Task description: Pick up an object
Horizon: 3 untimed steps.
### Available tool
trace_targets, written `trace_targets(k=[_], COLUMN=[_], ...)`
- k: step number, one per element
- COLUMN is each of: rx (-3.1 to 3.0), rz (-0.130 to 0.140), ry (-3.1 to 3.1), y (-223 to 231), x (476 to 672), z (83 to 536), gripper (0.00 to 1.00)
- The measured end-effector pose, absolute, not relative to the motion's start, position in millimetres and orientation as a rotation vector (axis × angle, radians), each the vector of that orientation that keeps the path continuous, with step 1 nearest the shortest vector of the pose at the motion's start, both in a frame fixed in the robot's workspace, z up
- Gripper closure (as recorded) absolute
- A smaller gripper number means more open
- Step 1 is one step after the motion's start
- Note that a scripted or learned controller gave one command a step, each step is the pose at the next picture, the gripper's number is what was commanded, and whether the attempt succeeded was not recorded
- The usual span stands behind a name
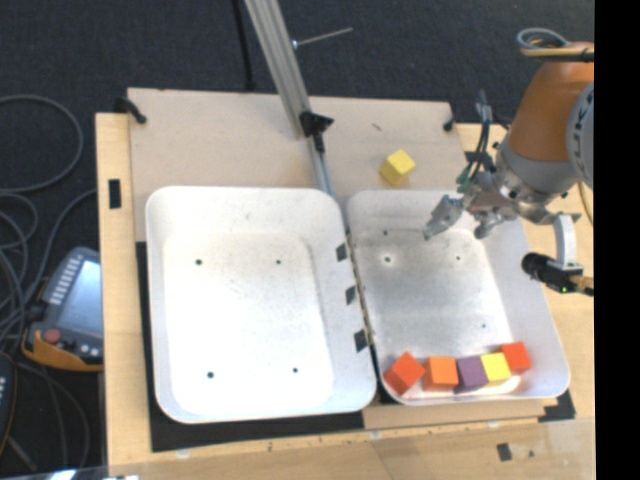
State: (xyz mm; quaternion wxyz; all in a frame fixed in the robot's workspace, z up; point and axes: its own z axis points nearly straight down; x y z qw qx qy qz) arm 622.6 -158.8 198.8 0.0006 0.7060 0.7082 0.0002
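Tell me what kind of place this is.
Likely a robotics lab test bench: a KUKA arm's gripper over two white bins, coloured blocks for grasping, a teach pendant on the floor.

Dark carpeted floor (pixel 120 28) around a pale wooden bench (pixel 230 143).
Black cables (pixel 40 168) looped across the floor at left, beside a grey and orange handheld pendant (pixel 70 308); slanted aluminium rail (pixel 275 48) clamped at the bench's far edge, under even, soft light.
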Motion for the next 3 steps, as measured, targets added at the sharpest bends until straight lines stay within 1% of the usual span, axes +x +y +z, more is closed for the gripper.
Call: trace_targets(k=[1,2,3], rx=[2.227,2.214,2.210], rz=[-0.005,0.004,0.006], ry=[2.223,2.231,2.234], y=[-123.3,-61.6,50.1], x=[529.3,498.1,533.0], z=[172.3,197.8,207.0], gripper=[0.00,0.00,0.00])
